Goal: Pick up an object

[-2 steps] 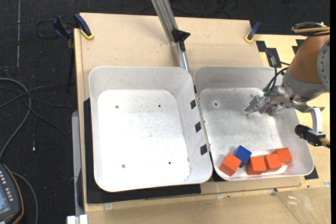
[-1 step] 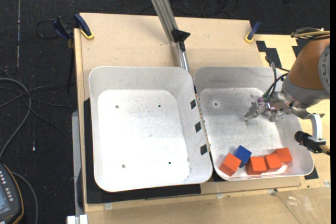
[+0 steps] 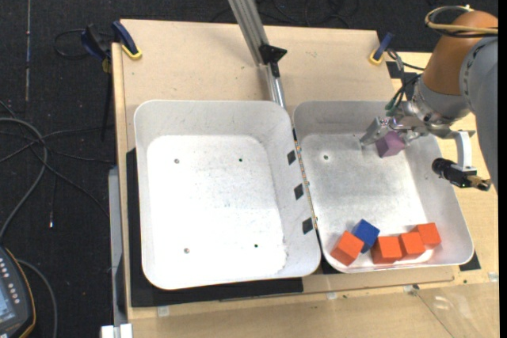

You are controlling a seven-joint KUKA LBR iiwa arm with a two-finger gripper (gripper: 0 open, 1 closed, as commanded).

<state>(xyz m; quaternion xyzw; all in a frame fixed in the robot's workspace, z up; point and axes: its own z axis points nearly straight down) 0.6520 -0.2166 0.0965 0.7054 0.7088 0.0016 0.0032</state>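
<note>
— So, where is the arm (image 3: 463,71) right now?

— It reaches in from the right, over the upper part of the right bin (image 3: 444,206). The orange band sits above the wrist, and the gripper (image 3: 386,134) hangs low over the bin's far half.

— Is it holding anything?

— Yes, a small purple block (image 3: 390,144) sits between the fingers, which are clamped on it. The block looks tilted, and whether it touches the bin floor or hangs just above it I cannot tell from this angle.

— What else lies in that bin?

— Along the near wall there is a row of blocks. An orange block (image 3: 346,248) lies at the left end, a blue block (image 3: 366,233) is just beside it and partly overlaps it, and then come three more orange blocks (image 3: 408,243) pressed together toward the right corner. All of them are well apart from the gripper.

— And the other bin?

— The left bin (image 3: 150,170) stands side by side with the right one, their rims touching in the middle. Both rest on the wooden bench (image 3: 198,59).

— Anything else near them?

— A grey metal pole (image 3: 242,8) slants down from the top and ends at the gap between the bins. Clamps (image 3: 127,42) grip the bench's far corners.
</note>
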